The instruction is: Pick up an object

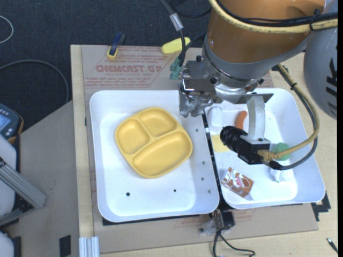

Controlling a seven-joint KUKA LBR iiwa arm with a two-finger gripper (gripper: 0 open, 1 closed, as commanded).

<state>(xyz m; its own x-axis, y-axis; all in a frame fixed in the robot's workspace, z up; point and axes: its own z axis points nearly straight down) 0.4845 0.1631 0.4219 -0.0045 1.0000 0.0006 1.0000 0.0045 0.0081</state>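
Note:
A yellow divided plate (154, 141) lies in the left bin (107, 197), near its middle. The right bin (305, 189) holds a small brown and red packet (237, 182) at its front, an orange piece (241, 118) further back, and a green item (282, 150) beside a white one (277, 174). My gripper (190, 103) hangs low over the divider between the two bins, at their far end, just past the plate's back right corner. The large orange wrist band (262, 20) above it hides much of the right bin's back part.
A black cylinder with a hose (244, 143) juts from the wrist over the right bin. On the cardboard behind the bins lie a yellow item (176, 46) and a blue and yellow clip (114, 46). Cables run across the back.

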